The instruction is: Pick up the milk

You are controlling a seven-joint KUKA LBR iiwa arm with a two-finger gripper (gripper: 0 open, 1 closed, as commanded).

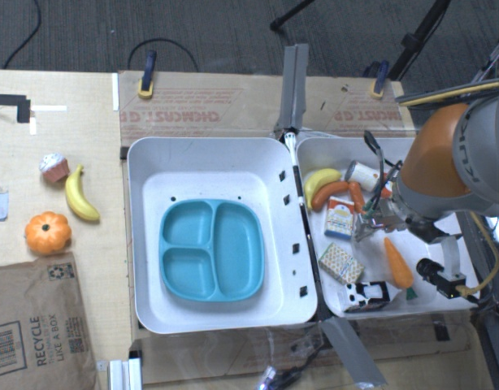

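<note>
Milk carton (340, 218) sits in the right bin (420, 303), left-centre, lying among other items; not lifted. Gripper (370, 222) is down in the same bin just right of the carton, close to or touching it; can't tell from this angle how the jaws stand, nothing visibly between them. Around the carton: yellow banana (318, 183) and a sausage (344, 190) just behind it; white cup (362, 173) further back; patterned box (340, 262) just in front; carrot (398, 262) to the right, under the arm; black-and-white cow-print item (368, 294) at the front wall. Left bin (144, 242) holds one blue three-compartment plate (213, 250), flat, centred. On the bench left of the bins: cupcake (54, 167), second banana (80, 195), small pumpkin (48, 233), well apart from both bins.
</note>
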